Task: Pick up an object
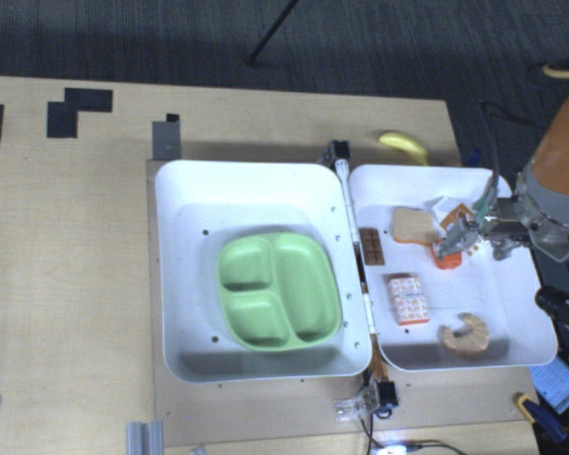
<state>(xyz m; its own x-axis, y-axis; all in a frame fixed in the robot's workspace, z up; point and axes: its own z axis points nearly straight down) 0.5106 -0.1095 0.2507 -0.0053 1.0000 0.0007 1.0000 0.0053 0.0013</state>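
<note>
The left bin holds a green divided plate, which lies flat near the middle of the bin floor with its three compartments facing up. A dark hinge strip runs between the two bins where their rims meet. Just inside the right bin, close to its left wall, lies a small brown chocolate bar. Below it and a little to the right sits a small white and orange packet, lying flat. Above that, toward the back of the bin, is a tan slice of bread. Lower down, near the front wall, rests a curved beige pastry. Beyond the back rim of the right bin, on the bench, lies a yellow banana. The gripper reaches in from the right over the middle of the right bin, just to the right of the bread, with the grey and orange arm behind it. An orange-red object lies right at the fingertips, but how wide the claw is open, and whether it grips that object, cannot be made out from this angle. A crumpled white wrapper sits just behind the gripper.
</note>
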